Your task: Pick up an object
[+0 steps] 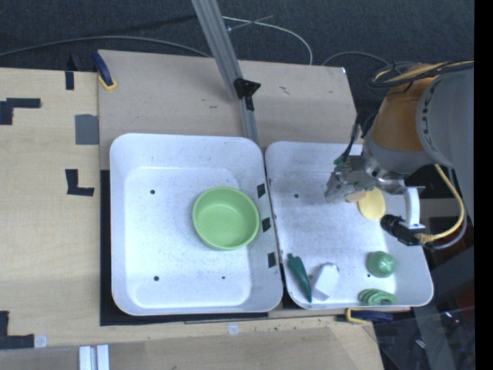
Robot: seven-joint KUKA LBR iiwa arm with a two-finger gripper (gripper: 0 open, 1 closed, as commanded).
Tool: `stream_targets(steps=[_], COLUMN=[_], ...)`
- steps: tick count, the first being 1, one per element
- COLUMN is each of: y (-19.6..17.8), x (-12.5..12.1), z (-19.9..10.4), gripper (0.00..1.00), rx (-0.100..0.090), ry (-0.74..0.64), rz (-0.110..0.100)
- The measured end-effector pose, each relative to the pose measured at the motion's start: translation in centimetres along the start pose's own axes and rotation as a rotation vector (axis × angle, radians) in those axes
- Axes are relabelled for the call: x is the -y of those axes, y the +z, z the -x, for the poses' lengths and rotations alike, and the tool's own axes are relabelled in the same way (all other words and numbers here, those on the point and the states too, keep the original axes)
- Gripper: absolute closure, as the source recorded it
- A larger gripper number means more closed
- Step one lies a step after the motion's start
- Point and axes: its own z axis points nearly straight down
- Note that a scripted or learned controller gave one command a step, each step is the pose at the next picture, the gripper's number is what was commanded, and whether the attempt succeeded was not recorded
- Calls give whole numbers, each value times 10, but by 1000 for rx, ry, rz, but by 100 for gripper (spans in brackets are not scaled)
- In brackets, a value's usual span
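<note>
Yellow object point(372, 204) lies beside the lowered claw point(337, 186) in right bin point(308, 230).

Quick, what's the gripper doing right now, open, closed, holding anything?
Gripper: over the right bin, beside a yellow object; state cannot be told.

The grey arm point(443, 122) with its orange band reaches from the right over the right bin point(308, 206), and the gripper point(339, 185) hangs low above the bin's upper part, just beside a yellow object point(372, 204). Near the front edge of this bin lie a dark green tool point(299, 276), a white block point(325, 279), a green ball point(380, 264) and a flat green piece point(375, 297). The left bin point(154, 230) holds a green bowl point(225, 218), upright near its right wall.
</note>
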Motion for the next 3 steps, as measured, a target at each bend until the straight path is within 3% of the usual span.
stream_targets(steps=[2,3], y=[-95,-93], x=[-4,7], z=[0,-60], gripper=[100,100], rx=[1,-2], ry=[0,-4], rz=[8,1])
